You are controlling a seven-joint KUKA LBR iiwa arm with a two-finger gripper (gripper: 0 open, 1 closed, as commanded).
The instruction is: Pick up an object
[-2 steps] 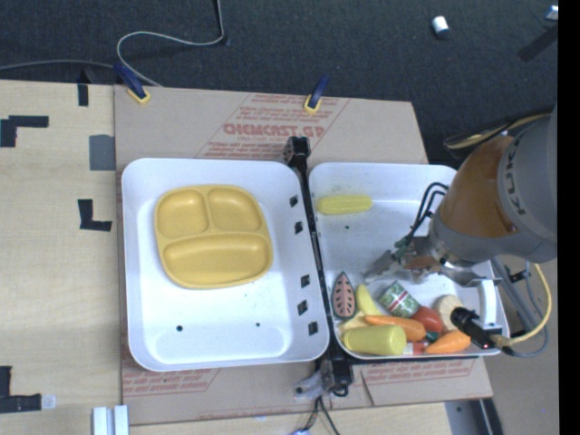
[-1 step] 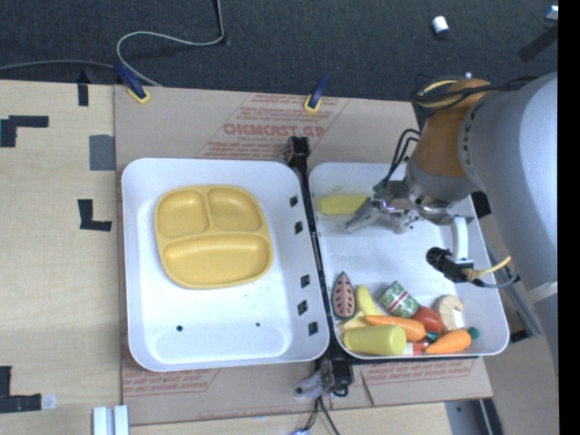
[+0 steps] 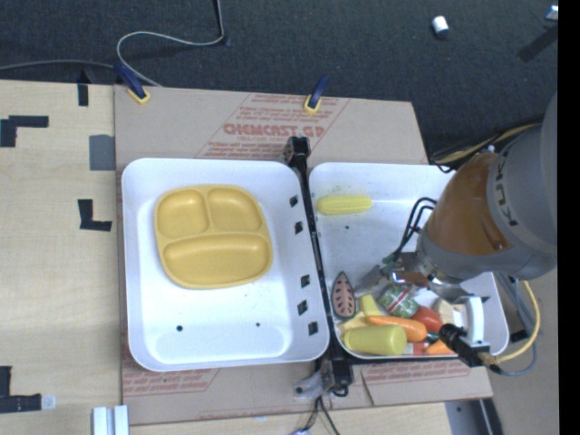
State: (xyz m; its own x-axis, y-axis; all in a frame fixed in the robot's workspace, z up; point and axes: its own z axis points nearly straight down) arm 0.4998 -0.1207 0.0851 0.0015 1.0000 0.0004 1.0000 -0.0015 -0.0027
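Start at the left bin: you have a yellow tray with three compartments lying in its upper half, and nothing there concerns the gripper. A black divider runs between the two bins.

Cross into the right bin. A corn cob lies alone near the top left corner, long axis running left to right, well apart from everything else. Lower down, against the near wall, you see the pile: a pink slice by the divider, a yellow block at the front, a carrot lying across it left to right, and a red piece just beside that.

The gripper hangs over the upper right part of that pile, under the grey and orange wrist. The wrist hides much of it, so you cannot tell whether it is spread or pressed together, and nothing can be seen pinched in it.

What matters for your move, I judge, is this: the pile sits directly below and slightly left and forward of the gripper, with the carrot nearest. The corn lies up and to the left, far off but uncluttered.
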